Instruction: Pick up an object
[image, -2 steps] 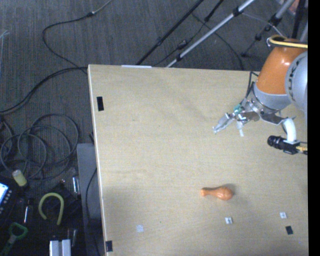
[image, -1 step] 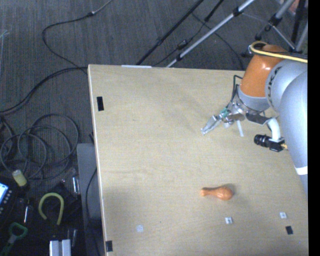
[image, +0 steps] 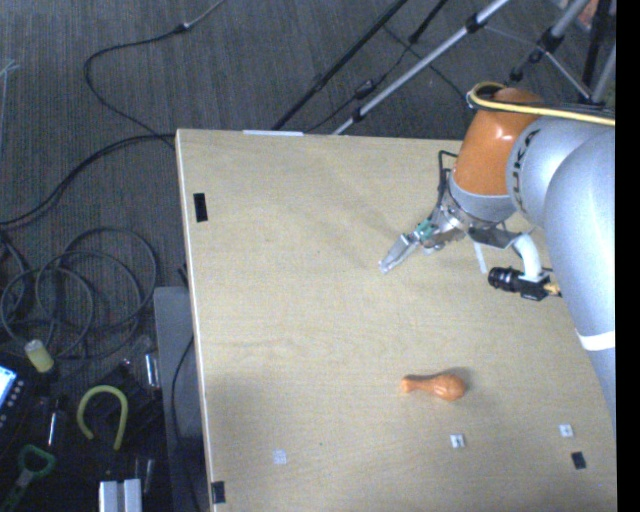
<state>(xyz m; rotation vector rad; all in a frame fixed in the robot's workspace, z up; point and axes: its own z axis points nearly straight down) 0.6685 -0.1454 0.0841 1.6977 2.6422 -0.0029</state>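
Gripper (image: 392, 260) right of middle in the frame, above bare tan board (image: 300, 300). Open or shut, cannot tell. Nothing seen held. Small orange pear-shaped thing (image: 437, 385) lying lower right, well apart from gripper.
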